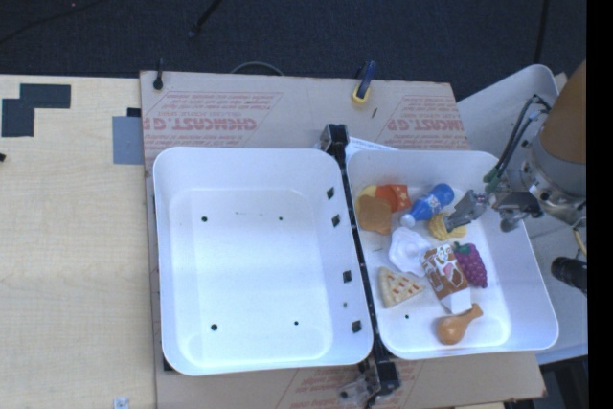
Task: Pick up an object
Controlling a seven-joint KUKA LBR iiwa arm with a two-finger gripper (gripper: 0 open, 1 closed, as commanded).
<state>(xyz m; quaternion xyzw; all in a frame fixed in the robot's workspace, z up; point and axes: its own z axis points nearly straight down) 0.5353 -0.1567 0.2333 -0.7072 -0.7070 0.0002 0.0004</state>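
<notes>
The gripper (466, 209) sits low in the right bin (522, 287), at three o'clock of the toy pile (426, 249), beside a blue bottle (433, 201); whether it is parted or closed, I cannot tell, perhaps touching a yellow piece (441, 227)

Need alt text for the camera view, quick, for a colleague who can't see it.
The gripper hangs over the right bin, above small toy foods: blue bottle, grapes, drumstick, waffle wedge. The left bin sits alongside.
</notes>
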